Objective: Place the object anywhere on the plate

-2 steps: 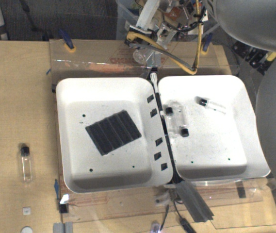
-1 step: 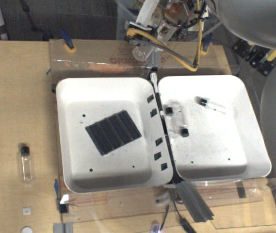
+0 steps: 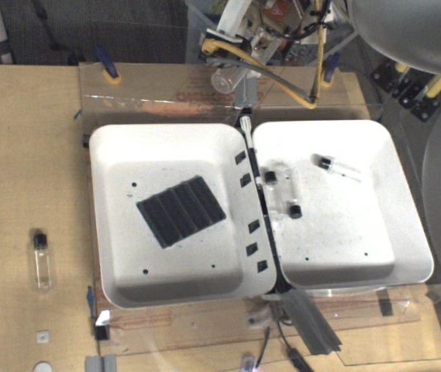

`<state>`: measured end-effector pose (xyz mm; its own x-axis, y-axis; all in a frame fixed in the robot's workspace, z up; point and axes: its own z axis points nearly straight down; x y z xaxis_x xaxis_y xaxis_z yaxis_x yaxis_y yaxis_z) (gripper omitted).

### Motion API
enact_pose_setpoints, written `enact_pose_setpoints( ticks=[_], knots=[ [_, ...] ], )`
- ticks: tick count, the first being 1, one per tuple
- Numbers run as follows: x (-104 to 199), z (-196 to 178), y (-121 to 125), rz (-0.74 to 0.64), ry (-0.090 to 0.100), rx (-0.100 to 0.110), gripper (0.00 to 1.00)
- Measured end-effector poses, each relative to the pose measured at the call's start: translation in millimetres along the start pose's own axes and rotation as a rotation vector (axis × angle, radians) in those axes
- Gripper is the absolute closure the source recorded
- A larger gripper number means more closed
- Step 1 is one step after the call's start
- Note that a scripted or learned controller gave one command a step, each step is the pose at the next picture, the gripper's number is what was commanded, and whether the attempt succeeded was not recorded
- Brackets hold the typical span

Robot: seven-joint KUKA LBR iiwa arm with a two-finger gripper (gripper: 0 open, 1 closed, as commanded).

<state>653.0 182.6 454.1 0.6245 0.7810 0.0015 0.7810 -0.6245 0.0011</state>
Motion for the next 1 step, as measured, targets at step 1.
enact_pose_setpoints(
  ticks=[1],
  knots=[
    [2.4,-9.9,-2.4,-0.006,0.001,-0.001,1.0]
  ],
)
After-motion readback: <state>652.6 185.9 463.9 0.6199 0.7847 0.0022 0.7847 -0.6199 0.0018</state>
